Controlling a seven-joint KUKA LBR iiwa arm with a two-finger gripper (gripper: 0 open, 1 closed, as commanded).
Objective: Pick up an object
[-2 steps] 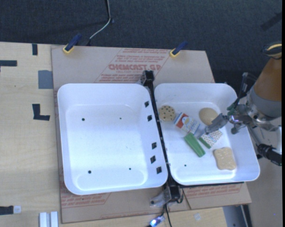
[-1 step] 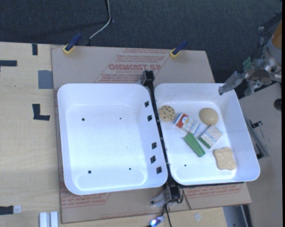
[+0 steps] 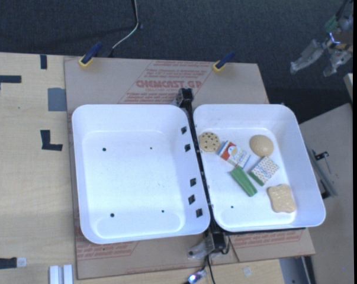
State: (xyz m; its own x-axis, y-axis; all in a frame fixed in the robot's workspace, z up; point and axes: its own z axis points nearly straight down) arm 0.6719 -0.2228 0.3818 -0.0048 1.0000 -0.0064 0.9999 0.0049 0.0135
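From my remote station, I see the gripper hanging spread open, holding nothing, beyond the glossy right bin, where a speckled round cookie lies flat near the divider beside a green block.

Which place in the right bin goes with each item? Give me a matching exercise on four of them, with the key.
Items:
1. round cookie
2. green block
3. tan oval piece
4. beige lumpy piece

Places:
A. nearest the bin's lower right corner
B. nearest the divider between the two bins
C. middle of the bin, lying at a slant
D. toward the upper right, above the checkered packet

Pairs: 1-B, 2-C, 3-D, 4-A

The hand sits up at the far right, away from the bins.
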